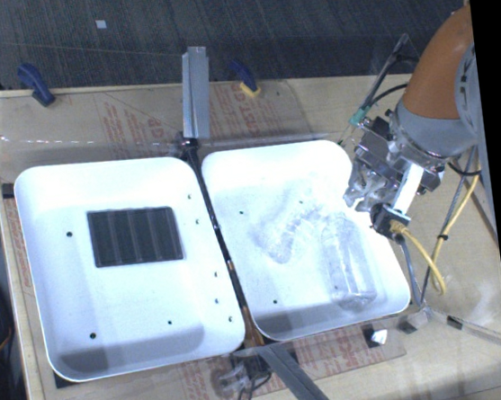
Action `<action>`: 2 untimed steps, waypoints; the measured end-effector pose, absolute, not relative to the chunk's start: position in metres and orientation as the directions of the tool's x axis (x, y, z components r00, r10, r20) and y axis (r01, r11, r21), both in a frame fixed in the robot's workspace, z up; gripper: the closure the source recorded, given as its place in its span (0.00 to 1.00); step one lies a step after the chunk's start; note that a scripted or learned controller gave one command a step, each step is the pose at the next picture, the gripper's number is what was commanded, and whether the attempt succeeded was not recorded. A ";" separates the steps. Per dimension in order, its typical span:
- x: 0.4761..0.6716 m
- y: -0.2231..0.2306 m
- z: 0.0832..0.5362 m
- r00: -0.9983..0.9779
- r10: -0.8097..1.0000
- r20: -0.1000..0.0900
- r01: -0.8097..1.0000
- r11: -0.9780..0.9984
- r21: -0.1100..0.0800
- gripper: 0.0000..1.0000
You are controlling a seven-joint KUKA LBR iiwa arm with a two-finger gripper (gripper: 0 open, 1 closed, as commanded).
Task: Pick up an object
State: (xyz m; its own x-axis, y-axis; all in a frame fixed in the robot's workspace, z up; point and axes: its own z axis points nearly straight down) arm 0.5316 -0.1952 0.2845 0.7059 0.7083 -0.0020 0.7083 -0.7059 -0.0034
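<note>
I look down on a wooden bench that bears two shallow white plastic bins side by side. The left bin (50, 264) holds a flat, dark grey ribbed rectangular block (135, 235), lying level near its middle. The right bin (275, 323) holds two see-through things that are hard to make out against the white floor: a clear plastic bottle (346, 264) lying on its side toward the right wall, and a clear, crinkled plastic piece (286, 231), just beside it toward the bin's middle; I cannot tell whether they touch.

My arm (439, 72), grey with an orange band, reaches in from the right. My gripper (370, 200) hangs over the right bin's right rim, near the bottle's upper end. I cannot tell how it is set, and I see nothing in it.

The bottle looks like my nearest target. To do this well, I judge I should centre over its body, align across its narrow width and descend clear of the bin wall, since smooth clear plastic may roll or slip.
</note>
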 end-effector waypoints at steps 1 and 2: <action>0.490 -0.181 0.386 0.700 0.714 0.001 0.714 -0.700 0.001 1.00; 0.505 -0.206 0.300 0.344 0.939 0.000 0.939 -0.344 -0.005 1.00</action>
